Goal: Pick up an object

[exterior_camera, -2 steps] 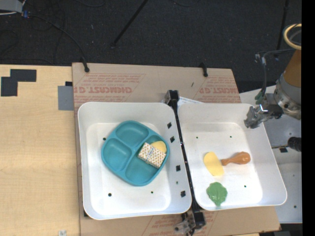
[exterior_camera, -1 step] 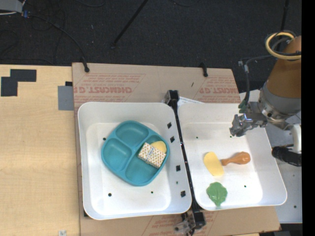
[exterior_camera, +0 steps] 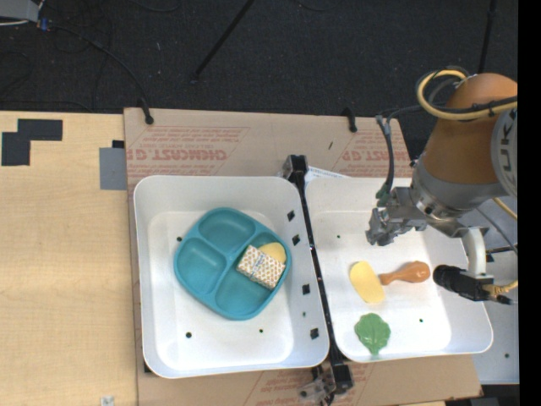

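Two smooth white bins: the left bin [exterior_camera: 161, 227] holds one teal divided plate [exterior_camera: 211, 269] bearing one patterned block [exterior_camera: 261, 266]. The right bin [exterior_camera: 439, 328] holds one yellow piece [exterior_camera: 367, 282], one brown drumstick [exterior_camera: 406, 273] and one green leafy lump [exterior_camera: 372, 331]. The gripper [exterior_camera: 382, 227] hovers above them; whether it grasps anything I cannot tell.

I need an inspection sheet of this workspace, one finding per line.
Surface: two shallow white bins on cardboard.
Job's things: right bin: yellow oblong toy, orange-brown drumstick-shaped toy, green leafy toy.
Clutter: teal divided plate in left bin, bearing patterned block and yellow piece.
Grippers: gripper above right bin, holding nothing seen.
Cables: yellow loop on arm; black cables on dark floor.
Surroundings: wooden bench.
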You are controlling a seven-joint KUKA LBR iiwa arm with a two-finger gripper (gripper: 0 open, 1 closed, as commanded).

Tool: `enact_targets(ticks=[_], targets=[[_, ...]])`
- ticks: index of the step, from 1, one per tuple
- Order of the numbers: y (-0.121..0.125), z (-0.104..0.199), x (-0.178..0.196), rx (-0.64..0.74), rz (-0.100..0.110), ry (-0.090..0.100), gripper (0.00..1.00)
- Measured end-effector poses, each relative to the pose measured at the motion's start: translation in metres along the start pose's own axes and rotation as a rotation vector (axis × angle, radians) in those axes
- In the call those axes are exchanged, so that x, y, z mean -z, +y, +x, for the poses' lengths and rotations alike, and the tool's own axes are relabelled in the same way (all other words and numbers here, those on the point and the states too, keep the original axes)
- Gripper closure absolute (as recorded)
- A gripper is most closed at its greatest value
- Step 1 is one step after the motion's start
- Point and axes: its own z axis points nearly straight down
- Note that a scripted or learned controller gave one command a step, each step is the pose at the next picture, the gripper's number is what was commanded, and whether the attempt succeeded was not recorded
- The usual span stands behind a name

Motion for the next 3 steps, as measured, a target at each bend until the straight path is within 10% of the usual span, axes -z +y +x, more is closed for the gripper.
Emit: enact_targets(ticks=[3], targets=[[-0.026, 0.167, -0.013, 0.002, 0.002, -0.001, 1.0]])
